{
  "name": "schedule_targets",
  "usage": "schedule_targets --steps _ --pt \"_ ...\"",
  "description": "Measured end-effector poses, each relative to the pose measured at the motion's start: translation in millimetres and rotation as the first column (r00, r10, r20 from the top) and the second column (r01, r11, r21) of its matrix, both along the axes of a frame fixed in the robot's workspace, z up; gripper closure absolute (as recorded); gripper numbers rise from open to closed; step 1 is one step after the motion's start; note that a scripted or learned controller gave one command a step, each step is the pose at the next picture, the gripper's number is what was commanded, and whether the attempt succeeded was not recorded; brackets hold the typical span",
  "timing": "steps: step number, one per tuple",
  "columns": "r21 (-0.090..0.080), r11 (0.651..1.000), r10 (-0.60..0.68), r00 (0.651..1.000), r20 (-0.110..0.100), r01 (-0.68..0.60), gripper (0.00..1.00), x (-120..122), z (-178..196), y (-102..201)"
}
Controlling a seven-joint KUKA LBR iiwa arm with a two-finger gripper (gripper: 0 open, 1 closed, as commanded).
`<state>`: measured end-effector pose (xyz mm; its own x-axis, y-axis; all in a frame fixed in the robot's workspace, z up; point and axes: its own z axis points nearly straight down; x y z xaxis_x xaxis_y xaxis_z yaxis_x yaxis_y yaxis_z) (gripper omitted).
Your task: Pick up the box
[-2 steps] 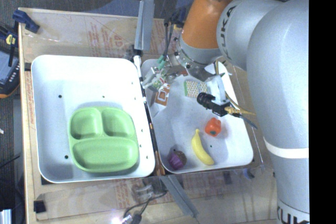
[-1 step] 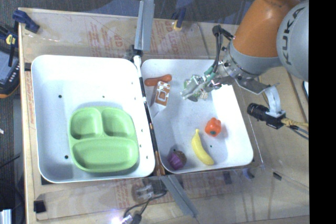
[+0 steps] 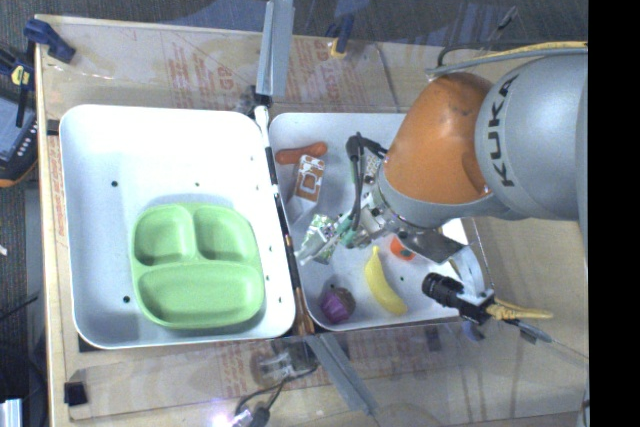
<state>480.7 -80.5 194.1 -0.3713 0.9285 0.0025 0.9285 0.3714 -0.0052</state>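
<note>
The box (image 3: 309, 179) is small, brown and red, and lies near the left wall of the right bin (image 3: 300, 130), just below an orange sausage-shaped toy (image 3: 301, 153). My gripper (image 3: 323, 238) reaches in from the right and hangs low over the bin's left side, a little below the box and apart from it. The grey and orange arm (image 3: 470, 150) covers much of the bin's right half.
A yellow banana (image 3: 381, 284) and a purple round item (image 3: 337, 303) lie near the right bin's front wall. A small orange piece (image 3: 400, 249) peeks out under the wrist. A green divided tray (image 3: 197, 265) sits in the left bin (image 3: 90, 145).
</note>
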Motion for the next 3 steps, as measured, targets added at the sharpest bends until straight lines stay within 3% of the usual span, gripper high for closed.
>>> schedule_targets --steps 1,2,3 --pt "-0.002 0.943 -0.332 0.943 0.004 0.332 1.00 12.3 33.0 72.4" --pt "-0.004 0.840 -0.543 0.840 0.000 0.543 1.00 -4.8 -3.7 110.7" --pt "-0.001 0.810 -0.586 0.810 0.003 0.586 1.00 29.2 11.1 50.2"
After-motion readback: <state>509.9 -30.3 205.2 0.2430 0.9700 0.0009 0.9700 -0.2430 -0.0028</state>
